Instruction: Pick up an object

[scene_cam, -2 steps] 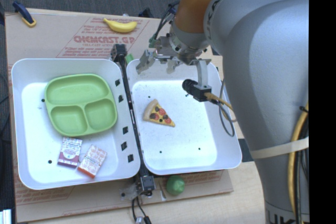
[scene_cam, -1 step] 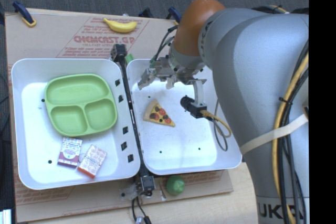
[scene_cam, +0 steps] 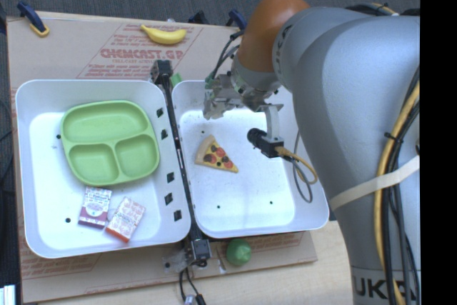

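Nearest me, inside the right white bin (scene_cam: 285, 214), a flat toy pizza slice (scene_cam: 216, 156) is lying untouched. Just beyond it the gripper (scene_cam: 214, 108) is hovering, its jaw state impossible to tell. Descending there, it could be missing the slice altogether.

The arm (scene_cam: 343, 103) covers the right bin's (scene_cam: 243, 221) far right corner and much of its right wall, and is itself cut off by the bottom edge. The gripper's (scene_cam: 214, 108) fingers are too blurred to read. The two small packets (scene_cam: 111, 212) carry print (illegible here).
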Robot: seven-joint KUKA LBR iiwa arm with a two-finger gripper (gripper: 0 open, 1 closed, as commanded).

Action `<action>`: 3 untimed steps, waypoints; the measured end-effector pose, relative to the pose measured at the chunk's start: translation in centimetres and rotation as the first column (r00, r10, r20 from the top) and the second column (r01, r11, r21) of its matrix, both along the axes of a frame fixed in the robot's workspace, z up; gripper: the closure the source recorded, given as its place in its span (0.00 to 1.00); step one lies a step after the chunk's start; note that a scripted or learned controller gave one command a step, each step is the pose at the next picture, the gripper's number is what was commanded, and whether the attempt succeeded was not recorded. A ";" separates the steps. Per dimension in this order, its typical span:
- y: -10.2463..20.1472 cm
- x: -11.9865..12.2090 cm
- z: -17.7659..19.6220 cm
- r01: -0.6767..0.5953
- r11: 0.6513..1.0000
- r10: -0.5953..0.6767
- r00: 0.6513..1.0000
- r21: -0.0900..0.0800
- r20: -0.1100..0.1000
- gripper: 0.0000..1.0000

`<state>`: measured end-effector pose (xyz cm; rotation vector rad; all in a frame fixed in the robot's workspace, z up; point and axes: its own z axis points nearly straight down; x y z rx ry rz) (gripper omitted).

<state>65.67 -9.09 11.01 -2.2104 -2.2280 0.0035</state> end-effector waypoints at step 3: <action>0.1 0.1 2.1 -0.005 1.000 0.005 1.000 0.001 -0.001 1.00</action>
